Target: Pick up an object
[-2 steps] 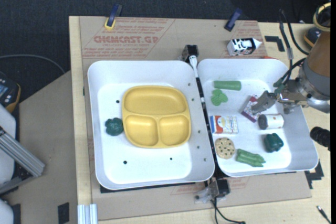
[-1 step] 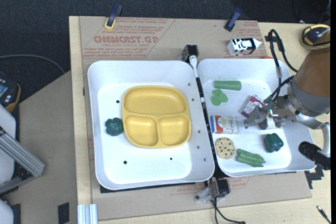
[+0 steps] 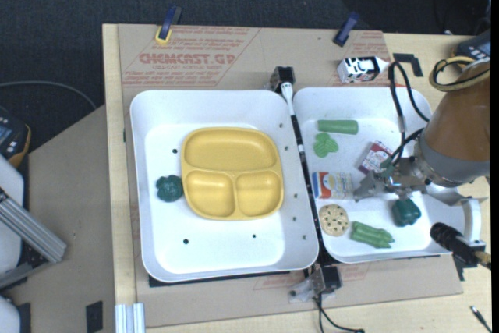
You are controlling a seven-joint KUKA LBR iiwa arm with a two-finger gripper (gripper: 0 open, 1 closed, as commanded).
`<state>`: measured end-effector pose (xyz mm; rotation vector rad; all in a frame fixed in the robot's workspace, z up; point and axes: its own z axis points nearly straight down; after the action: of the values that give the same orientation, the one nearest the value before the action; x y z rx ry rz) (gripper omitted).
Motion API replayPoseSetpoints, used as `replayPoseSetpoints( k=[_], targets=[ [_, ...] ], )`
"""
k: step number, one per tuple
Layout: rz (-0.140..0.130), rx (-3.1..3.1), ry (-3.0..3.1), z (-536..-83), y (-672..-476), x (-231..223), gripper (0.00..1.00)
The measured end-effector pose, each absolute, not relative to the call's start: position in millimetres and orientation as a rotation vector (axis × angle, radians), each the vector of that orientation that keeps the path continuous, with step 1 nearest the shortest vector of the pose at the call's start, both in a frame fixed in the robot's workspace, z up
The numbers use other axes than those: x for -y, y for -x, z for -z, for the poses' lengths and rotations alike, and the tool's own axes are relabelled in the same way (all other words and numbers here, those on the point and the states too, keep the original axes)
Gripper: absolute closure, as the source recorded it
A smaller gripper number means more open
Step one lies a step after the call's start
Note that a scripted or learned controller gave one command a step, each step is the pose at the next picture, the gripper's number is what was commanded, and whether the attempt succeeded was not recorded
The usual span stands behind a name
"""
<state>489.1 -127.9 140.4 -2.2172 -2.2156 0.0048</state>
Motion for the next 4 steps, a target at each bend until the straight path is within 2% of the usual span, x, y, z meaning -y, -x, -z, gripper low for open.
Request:
replayPoseSetpoints(
  k=[1,2,3,4],
  targets=[
    [-0.003,2.217,2.219,-88,-488.4,127,0.0],
    [0.002,2.221,2.225,-101,-489.6,128,1.0],
    [0.005,2.228,2.225,-153,-500.9,124,1.0],
    [0.003,2.226,2.225,-213,-495.5,128,1.0]
  ],
)
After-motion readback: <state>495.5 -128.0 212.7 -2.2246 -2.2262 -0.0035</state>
